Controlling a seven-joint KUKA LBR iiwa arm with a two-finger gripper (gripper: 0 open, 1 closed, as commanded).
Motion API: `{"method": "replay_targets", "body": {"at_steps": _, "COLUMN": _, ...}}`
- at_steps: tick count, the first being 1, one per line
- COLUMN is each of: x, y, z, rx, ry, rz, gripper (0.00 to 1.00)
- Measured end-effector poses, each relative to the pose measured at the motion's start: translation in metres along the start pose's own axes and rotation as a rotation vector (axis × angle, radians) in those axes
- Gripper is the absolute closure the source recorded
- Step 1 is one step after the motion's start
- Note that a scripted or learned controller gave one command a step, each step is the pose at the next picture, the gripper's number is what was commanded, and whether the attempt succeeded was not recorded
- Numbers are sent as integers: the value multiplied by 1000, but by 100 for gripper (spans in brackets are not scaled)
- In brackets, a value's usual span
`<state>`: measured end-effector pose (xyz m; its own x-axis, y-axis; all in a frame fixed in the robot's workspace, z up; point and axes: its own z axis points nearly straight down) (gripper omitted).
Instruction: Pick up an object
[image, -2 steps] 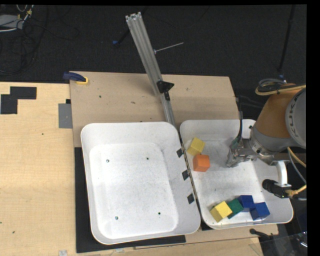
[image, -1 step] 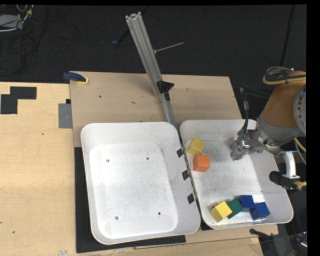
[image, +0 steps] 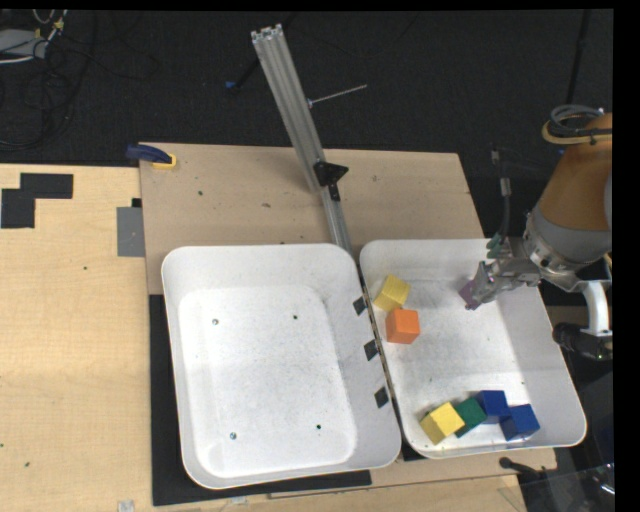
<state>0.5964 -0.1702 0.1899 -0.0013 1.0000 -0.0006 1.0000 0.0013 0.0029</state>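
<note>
My gripper hangs over the upper right part of the right bin, reaching in from the right on the grey arm with the orange band. A yellow block and an orange block lie to its left near the bin's left wall, well apart from it. At the bin's front sits a cluster: a yellow block, a green block and two blue blocks. The gripper's tip looks greyish purple, and I cannot make out anything held.
The left bin stands beside the right one, with black clips along the shared wall. A slanted aluminium rail rises behind the bins. Wooden bench top surrounds them.
</note>
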Motion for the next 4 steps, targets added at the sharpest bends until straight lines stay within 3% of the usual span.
{"method": "replay_targets", "body": {"at_steps": 1, "x": -1, "y": 1, "z": -42, "rx": 0, "ry": 0, "rz": -1, "gripper": 100}}
{"method": "replay_targets", "body": {"at_steps": 2, "x": 52, "y": -2, "z": -52, "rx": 5, "ry": 4, "rz": -3, "gripper": 100}}
{"method": "replay_targets", "body": {"at_steps": 4, "x": 164, "y": -8, "z": -36, "rx": 8, "ry": 4, "rz": -4, "gripper": 100}}
